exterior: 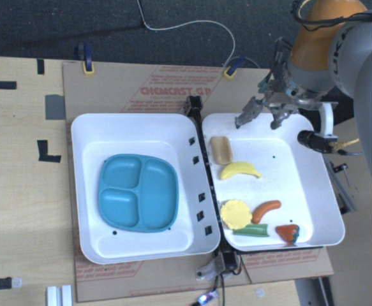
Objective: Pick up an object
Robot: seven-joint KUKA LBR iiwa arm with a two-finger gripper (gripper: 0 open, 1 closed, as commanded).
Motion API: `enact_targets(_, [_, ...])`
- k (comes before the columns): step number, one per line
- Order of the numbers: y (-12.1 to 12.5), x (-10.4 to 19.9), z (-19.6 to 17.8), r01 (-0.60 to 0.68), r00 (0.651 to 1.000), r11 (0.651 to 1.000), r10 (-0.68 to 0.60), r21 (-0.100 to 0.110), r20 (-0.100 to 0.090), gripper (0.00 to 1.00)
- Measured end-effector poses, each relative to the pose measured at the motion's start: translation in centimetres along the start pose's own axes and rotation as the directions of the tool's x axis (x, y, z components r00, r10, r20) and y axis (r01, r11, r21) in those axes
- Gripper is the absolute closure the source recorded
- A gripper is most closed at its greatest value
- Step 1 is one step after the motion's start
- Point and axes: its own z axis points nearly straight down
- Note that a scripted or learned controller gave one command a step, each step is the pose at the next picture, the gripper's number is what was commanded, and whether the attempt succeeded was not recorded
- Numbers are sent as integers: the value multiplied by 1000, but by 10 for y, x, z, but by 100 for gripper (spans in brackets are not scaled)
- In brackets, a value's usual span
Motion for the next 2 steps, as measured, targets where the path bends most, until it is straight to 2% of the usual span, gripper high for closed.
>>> enact_targets(1, [2, 0, -9, 3, 1000, 1000, -3, -14, 1, 0])
enact_targets(2, [7, 8, 39, 4, 1000, 1000, -3, -10, 2, 0])
